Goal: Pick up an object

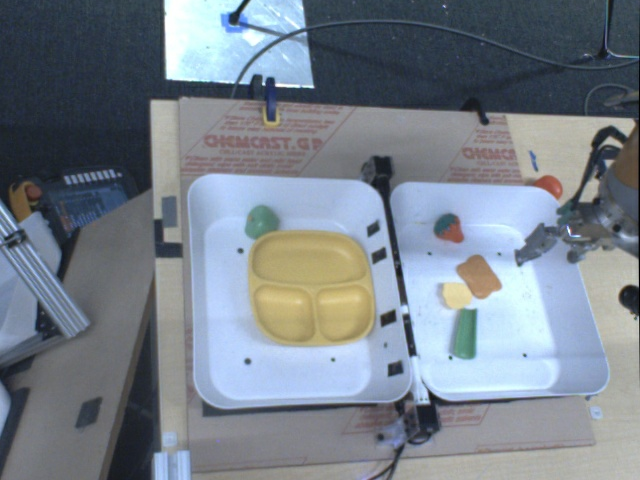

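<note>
**Inspector:** Start with the claw. Position and state?

**Operator:** From my remote station I see the claw [545,240] at the right side of the right bin [560,363], over its right rim area, hanging from the grey arm [618,203] that enters from the right. One dark finger points left and down toward the bin floor. Whether the fingers are spread or pressed together, I cannot tell. I see nothing between them.

**Inspector:** Nearest items?

**Operator:** An orange piece [479,276] lies on the bin floor to the left of the claw, apart from it. A pale yellow piece [456,295] touches its lower left edge. Just below that lies a green stick-shaped piece [464,333], lengthwise toward the near wall. Toward the far left corner of the same bin sits a small red and green piece [448,228], well apart from the claw.

**Inspector:** The other bin?

**Operator:** The left bin [215,368] holds a yellow divided plate [308,286] with three compartments, roughly centred. A green round piece [262,221] rests at its far left corner, touching or just beside the plate rim.

**Inspector:** Beyond the bins?

**Operator:** Both bins sit side by side on a brown board [330,138] on the surface. A small orange-red object [547,184] lies on the board behind the right bin.
</note>
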Available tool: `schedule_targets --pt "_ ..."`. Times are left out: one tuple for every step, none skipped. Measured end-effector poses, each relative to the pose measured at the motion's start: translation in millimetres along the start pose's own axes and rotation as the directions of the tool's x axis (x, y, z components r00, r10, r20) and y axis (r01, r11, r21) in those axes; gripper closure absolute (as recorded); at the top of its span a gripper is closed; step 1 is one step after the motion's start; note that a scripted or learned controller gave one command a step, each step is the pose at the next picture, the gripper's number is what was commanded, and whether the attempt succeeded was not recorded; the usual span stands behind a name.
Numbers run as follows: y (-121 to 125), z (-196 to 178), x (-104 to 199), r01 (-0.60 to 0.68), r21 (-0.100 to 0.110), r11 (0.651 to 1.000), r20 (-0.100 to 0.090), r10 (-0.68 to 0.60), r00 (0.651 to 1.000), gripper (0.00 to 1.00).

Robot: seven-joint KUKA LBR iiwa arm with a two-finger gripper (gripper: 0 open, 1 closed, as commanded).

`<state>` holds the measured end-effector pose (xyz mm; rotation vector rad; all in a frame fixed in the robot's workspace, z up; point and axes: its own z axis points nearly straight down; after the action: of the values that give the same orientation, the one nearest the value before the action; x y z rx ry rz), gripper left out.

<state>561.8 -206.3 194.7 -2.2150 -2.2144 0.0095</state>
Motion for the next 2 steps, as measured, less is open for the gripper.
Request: schedule_targets --pt "3 -7 1 0.004 -0.012 1.000 0.003 -0.004 1.000 0.00" --pt "5 43 11 0.006 -0.011 1.000 0.002 -0.006 1.000 0.00"
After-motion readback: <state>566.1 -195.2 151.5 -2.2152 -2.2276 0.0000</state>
